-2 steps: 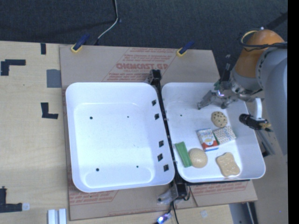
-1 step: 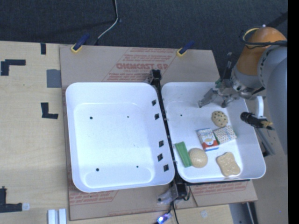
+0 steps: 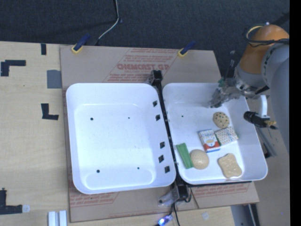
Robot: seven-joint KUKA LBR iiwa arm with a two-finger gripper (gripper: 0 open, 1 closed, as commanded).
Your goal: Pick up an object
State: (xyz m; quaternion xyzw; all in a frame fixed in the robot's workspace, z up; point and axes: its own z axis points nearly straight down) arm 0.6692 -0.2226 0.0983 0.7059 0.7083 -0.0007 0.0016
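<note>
Gripper (image 3: 220,97) poised above the right white bin (image 3: 256,173); how far it is parted cannot be told.
Speckled round tan cookie (image 3: 220,119) lies just below it: descend straight, centred, before closing.

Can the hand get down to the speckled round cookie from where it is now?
Probably yes. The hand hangs above the right bin, just up-view of the speckled cookie, whose top is uncovered; the patterned packet sits close below it.
</note>
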